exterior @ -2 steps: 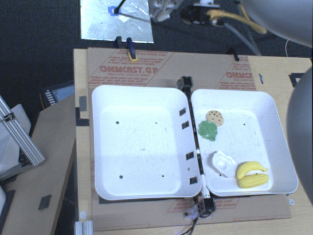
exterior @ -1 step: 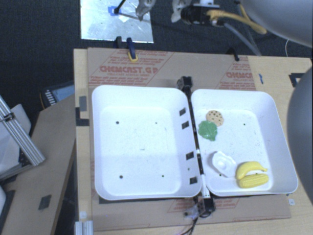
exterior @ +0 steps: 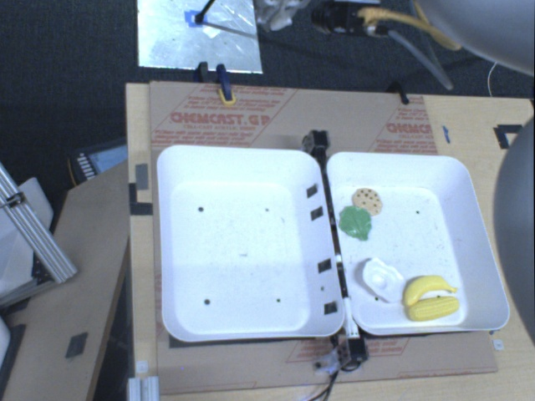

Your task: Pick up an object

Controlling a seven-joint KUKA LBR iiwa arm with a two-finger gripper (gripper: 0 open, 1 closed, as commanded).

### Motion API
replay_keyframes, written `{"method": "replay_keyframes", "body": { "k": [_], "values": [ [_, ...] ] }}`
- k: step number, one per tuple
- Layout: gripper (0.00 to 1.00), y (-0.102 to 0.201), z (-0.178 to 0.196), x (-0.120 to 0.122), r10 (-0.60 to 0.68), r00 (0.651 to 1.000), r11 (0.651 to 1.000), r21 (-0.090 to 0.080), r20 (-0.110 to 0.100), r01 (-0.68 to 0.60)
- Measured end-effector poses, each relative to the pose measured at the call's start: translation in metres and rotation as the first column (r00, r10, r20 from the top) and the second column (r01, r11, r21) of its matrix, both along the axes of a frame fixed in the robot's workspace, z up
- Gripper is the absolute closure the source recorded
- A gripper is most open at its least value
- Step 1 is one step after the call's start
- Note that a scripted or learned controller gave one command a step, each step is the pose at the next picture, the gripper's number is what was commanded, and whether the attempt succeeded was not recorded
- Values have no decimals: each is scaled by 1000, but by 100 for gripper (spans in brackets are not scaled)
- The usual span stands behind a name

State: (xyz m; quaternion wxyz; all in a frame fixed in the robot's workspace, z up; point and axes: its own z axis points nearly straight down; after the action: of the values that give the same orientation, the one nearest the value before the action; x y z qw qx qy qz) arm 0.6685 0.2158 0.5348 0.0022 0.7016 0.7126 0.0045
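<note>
Across the tabletop (exterior: 142,98) sit two shallow white bins side by side. Left bin (exterior: 242,241): nothing in it but small dark specks. Right bin (exterior: 468,215): four items. A round tan cookie (exterior: 366,200) lies near the inner wall, with a green leafy piece (exterior: 355,222) touching it just below. Nearer the front edge, a white egg-like piece (exterior: 380,279) lies beside a yellow banana (exterior: 430,288), which rests against a yellow corn-like piece (exterior: 432,308); those last two are in contact.

Arm: a large grey blur at the upper right and right edge. End effector state: cannot tell from where I stand.

Judgement on the step: no target is yet approached. The cookie and leaf touch, and so do the banana and corn, so a descent on either pair risks nudging the neighbour or closing on both. The white piece stands slightly apart and looks the cleaner candidate, though low and flat. Best to come straight down, centred, well off the bin wall.
</note>
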Motion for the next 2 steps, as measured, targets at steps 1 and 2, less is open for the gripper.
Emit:
{"method": "replay_keyframes", "body": {
  "k": [1,2],
  "values": [
    [0,0,0,0,1,1000,1000,0,-1,-1],
    [100,0,12,0,4,1000,1000,0,2,-4]
  ]
}}
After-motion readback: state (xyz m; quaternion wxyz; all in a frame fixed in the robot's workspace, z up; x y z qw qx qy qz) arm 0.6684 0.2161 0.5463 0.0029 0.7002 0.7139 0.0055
